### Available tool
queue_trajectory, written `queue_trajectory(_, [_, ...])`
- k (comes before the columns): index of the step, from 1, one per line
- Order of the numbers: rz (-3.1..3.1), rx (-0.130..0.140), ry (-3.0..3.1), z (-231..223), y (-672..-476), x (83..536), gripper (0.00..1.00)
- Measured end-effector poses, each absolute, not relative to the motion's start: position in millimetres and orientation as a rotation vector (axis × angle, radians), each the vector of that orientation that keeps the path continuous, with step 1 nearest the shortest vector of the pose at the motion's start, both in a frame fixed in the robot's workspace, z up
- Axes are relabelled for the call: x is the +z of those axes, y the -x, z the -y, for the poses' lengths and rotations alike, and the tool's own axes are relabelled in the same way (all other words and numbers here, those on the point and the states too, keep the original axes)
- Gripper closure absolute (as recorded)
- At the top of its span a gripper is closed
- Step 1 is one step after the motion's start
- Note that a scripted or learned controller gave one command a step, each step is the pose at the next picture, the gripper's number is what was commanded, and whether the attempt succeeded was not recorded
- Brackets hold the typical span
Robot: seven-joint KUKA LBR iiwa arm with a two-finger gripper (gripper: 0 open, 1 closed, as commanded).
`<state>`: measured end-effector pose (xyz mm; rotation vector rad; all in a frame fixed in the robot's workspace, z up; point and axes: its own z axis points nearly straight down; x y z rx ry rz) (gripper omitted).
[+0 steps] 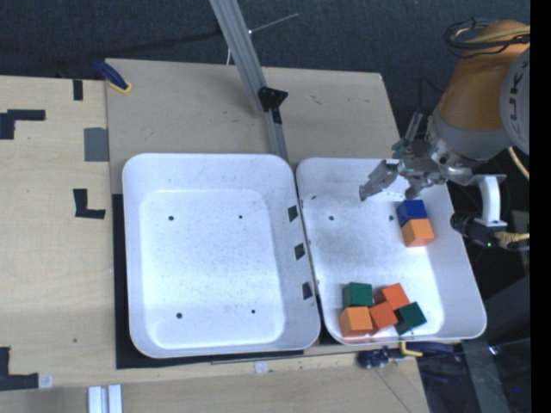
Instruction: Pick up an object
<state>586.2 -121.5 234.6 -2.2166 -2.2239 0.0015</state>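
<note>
We see the jaws (pixel 392 177) spread open and empty over the far part of the right bin (pixel 456 304), just left of the blue block (pixel 412 209) stacked against an orange block (pixel 417 231). Both look light, rigid; we would pinch opposite flat faces.

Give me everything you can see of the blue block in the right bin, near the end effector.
The blue block is a small cube of plain, matte blue, with no markings visible. It sits in the right bin, toward its far right side, apart from the cluster of green and orange blocks at the near edge. An orange block lies right against its near side, apparently touching. The end effector is just above and left of it in the view; the block is not between its fingers.
</note>
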Motion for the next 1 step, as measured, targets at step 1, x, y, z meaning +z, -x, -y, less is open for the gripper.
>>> queue_trajectory(1, [2.224,0.002,2.217,121.7,-586.2,234.7,0.0])
